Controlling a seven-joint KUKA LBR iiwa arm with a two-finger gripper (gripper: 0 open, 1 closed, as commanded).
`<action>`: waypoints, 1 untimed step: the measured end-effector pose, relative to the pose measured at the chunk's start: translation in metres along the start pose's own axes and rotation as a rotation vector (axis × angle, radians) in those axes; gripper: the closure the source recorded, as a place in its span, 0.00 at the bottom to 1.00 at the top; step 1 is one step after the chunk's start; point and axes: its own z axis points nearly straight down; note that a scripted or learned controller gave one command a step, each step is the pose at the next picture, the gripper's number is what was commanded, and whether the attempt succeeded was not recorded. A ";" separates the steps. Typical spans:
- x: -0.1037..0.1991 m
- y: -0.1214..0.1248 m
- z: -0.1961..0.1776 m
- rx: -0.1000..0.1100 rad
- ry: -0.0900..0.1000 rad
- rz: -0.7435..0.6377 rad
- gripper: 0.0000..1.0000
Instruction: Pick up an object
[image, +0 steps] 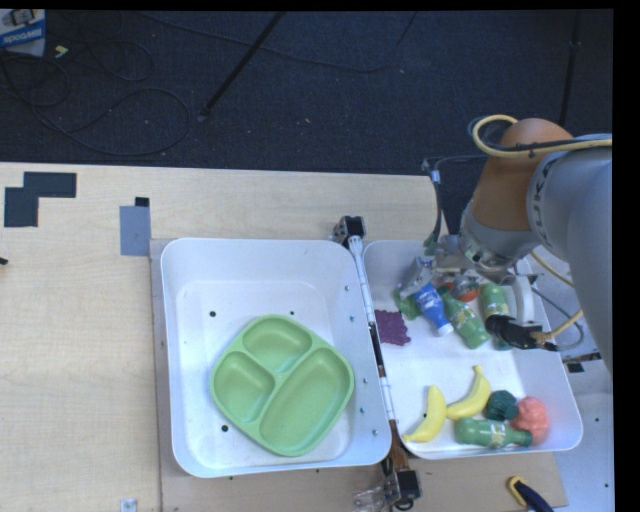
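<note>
You had the left bin (180, 300) carrying a green divided plate (283, 384), and nothing there was the arm's business. Crossing the rim into the right bin (560, 420), you met a purple scrap (390, 327) near the wall, then two bananas (455, 405) toward the front. The gripper (452, 272) stood over the back cluster, just above a blue bottle (432, 307) with green bottles (478, 312) beside it; whether it was spread or closed, I could not tell. The blue bottle looked light, stiff and probably slick, so you would do best to pinch it across its narrow body. At the front right lay a green bottle (488, 431) and an orange lump (533, 415).
</note>
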 end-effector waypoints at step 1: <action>-0.001 0.000 -0.010 0.001 0.000 0.002 1.00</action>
